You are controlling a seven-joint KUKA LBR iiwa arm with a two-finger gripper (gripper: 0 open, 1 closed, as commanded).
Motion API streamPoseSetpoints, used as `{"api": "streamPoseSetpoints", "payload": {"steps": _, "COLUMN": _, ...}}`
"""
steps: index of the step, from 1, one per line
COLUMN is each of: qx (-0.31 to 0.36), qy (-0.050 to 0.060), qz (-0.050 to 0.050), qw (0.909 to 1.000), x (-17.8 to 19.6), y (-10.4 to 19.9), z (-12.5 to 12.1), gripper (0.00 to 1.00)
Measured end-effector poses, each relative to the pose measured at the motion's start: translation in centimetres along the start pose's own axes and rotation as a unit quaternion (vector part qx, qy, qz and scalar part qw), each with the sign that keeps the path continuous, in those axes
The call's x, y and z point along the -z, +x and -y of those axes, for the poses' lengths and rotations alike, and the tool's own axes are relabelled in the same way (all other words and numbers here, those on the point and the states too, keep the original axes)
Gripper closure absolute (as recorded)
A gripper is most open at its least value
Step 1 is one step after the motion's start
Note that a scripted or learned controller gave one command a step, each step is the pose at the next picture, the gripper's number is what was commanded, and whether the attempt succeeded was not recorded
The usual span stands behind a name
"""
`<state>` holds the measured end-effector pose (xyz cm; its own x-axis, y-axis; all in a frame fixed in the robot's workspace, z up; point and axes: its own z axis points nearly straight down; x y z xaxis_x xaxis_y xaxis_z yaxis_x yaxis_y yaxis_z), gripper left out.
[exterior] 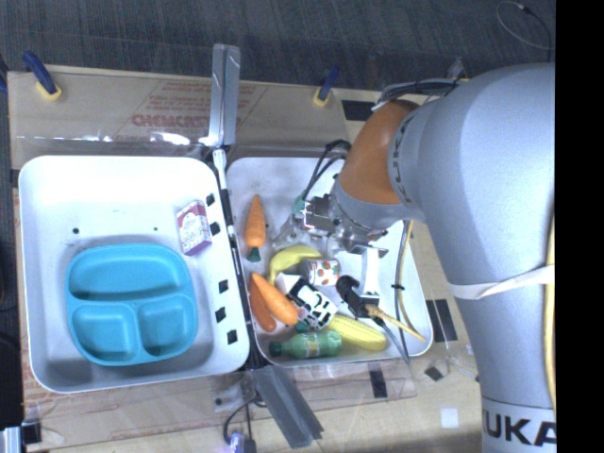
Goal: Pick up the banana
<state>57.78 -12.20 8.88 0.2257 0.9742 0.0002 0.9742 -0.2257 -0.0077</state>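
The hand (326, 223) is seen low in the right bin (415, 333), below the arm's orange band (373, 163); whether it is open or closed, and whether anything is held, cannot be told, as its tip is hidden among cables and toys. The banana (293, 257) lies just below and to the left of the hand, on the bin floor, curved and yellow. Just right of the banana a small white cup with red spots (324, 272) is seen, and below the banana a black-and-white object (316, 305). Left of the banana two carrots are placed: one (255, 223) above it, one (273, 299) below it. Further below the banana a corn cob (359, 331) and a green bottle (307, 344) lie near the bin's lower wall. Well left of the banana, the left bin (38, 187) carries a blue divided tray (132, 302) and a small carton (192, 226).
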Motion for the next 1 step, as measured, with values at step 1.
{"api": "streamPoseSetpoints", "payload": {"steps": 1, "qx": 0.029, "qy": 0.0, "qz": 0.0, "qw": 0.9996, "x": 0.02, "y": 0.19, "z": 2.39, "gripper": 0.0}}
